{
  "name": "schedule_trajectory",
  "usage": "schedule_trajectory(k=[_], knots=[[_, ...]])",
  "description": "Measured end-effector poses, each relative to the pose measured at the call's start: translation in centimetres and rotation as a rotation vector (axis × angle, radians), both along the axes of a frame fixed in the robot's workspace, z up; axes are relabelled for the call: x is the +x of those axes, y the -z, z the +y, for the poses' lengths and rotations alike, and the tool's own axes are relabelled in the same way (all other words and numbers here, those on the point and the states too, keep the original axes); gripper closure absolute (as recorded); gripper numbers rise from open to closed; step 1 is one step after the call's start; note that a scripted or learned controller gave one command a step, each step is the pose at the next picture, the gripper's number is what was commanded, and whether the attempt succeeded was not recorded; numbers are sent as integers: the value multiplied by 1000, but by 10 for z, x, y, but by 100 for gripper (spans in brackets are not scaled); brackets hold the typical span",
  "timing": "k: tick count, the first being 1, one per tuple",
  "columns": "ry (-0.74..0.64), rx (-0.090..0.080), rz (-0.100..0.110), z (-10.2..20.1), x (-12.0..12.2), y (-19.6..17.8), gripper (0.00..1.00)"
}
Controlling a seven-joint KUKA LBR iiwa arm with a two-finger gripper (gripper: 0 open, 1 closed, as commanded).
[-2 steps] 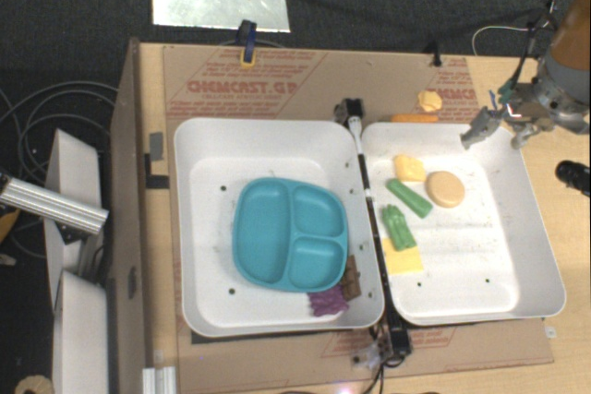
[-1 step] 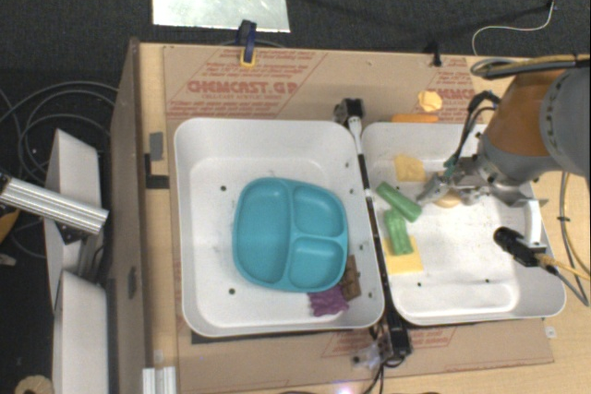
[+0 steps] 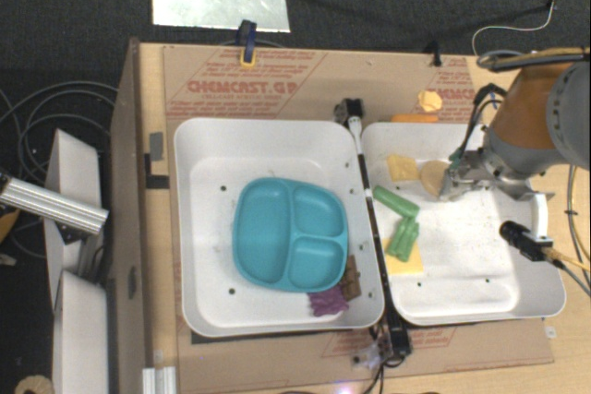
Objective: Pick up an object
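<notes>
A: Where now?

B: Down in the right bin [image 3: 545,300], the hand [image 3: 457,181] low over the floor near the far left corner. Touching or just beside the tan round piece [image 3: 431,176]; hard to tell which from above.

A: Apart, together, clamped on anything?

B: Cannot tell. Hidden under the wrist and the cables. Nothing seen held.

A: Likeliest target, then?

B: Probably that tan round piece. Just left of it, a pale yellow chunk [image 3: 401,167]. Nearer the divider, 2 green pieces [image 3: 398,219], one lying partly on a flat yellow square [image 3: 407,262].

A: How to do this well?

B: Centre over the tan piece before closing, not over its right edge. Straddle it evenly, press down close to the bin floor, close gently. Seems thin and rounded, so likely to squirt out sideways from an off-centre pinch. Keep clear of the yellow chunk to avoid dragging 2 things at once. Lift straight up and slowly, then check for something actually held.

A: And the left bin [image 3: 199,198]?

B: Well apart from the hand. Teal divided plate [image 3: 291,233] with 3 compartments, a purple scrap [image 3: 325,302] and a brown bit [image 3: 352,280] by its near right edge.

A: Any writing?

B: "CHEMCAST GP" in red on the brown sheet [image 3: 242,88] covering the worktop behind the bins, with the same print cut off further right. Smaller lines around it too fine to read. No brand legible on the arm or bins.
</notes>
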State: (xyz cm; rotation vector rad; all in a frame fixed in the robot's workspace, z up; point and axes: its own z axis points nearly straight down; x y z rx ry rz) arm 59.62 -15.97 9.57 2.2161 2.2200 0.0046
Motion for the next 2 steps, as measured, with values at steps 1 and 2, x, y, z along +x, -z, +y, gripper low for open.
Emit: schedule_trajectory(k=[1, 2], knots=[[3, -2, 0, -26, -36, -74, 100], [-10, -1, -10, 22, 68, -128, 100]])
